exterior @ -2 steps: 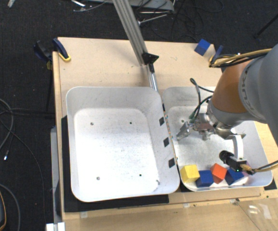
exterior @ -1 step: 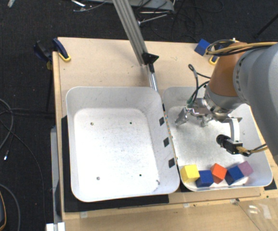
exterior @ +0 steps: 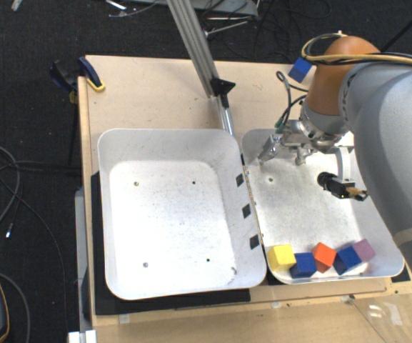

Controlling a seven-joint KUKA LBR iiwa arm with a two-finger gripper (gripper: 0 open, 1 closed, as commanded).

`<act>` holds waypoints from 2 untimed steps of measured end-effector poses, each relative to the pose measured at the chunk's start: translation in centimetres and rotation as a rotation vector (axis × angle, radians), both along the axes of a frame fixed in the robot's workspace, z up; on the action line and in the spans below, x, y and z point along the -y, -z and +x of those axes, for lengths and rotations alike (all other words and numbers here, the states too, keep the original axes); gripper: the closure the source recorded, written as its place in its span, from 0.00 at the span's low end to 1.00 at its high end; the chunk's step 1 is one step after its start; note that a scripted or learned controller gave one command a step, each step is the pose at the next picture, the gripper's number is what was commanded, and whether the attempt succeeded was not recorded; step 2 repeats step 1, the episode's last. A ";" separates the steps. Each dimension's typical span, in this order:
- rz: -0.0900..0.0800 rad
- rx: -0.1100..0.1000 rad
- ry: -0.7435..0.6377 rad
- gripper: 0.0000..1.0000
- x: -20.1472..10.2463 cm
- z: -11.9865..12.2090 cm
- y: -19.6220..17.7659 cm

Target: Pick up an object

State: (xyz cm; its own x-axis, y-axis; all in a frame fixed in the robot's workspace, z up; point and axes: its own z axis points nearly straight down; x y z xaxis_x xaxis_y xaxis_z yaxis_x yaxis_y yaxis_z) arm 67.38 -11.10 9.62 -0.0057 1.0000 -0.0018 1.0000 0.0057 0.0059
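Several small blocks lie in a row along the near edge of the right bin (exterior: 298, 206): a yellow block (exterior: 281, 256), a blue block (exterior: 304, 264), an orange block (exterior: 325, 255), a second blue block (exterior: 347, 259) and a purple block (exterior: 363, 249). My gripper (exterior: 283, 152) hangs over the far left part of the right bin, well away from the blocks. Its fingers stand spread apart with nothing between them. The grey arm with its orange band (exterior: 338, 70) covers the bin's right side.
The left bin (exterior: 166, 206) lies beside the right one, their rims touching. A slanted metal pole (exterior: 195, 38) ends at the bins' far joint. A blue and yellow clamp (exterior: 84, 73) sits at the bench's far left corner.
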 end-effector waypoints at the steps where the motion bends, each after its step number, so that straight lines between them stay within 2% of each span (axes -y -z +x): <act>1: 0.002 -0.008 0.009 0.00 -0.7 -11.6 -6.5; 2: 0.002 -0.008 0.009 0.00 -0.7 -11.6 -6.5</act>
